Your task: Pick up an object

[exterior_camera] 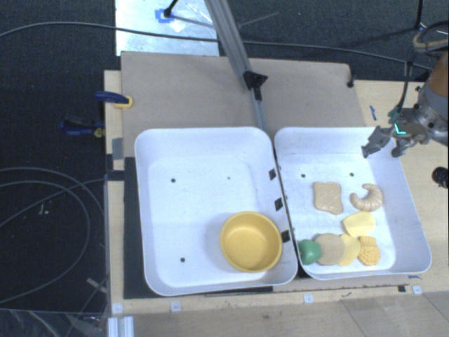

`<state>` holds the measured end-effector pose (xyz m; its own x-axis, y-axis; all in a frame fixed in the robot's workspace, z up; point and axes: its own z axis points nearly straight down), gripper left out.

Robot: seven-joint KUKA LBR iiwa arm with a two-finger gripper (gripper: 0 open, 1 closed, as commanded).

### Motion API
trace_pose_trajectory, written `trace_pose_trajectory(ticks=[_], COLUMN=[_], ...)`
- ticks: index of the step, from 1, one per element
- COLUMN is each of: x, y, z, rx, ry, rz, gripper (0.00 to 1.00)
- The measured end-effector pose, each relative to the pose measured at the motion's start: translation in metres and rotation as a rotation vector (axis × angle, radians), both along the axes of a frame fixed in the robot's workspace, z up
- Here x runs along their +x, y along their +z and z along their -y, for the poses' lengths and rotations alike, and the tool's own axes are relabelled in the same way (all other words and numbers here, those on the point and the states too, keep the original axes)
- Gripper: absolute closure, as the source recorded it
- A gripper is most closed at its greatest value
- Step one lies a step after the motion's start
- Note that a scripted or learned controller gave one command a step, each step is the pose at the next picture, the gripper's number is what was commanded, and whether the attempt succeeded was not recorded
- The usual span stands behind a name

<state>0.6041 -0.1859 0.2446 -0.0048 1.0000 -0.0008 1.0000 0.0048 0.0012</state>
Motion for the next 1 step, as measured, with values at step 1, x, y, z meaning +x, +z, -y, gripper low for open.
trace_pose_trajectory(ticks=[1], x=[0.0003], y=[0.0005], z=[0.0000], rx=[0.000], ry=[0.000], rz=[0.001], gripper=[0.00])
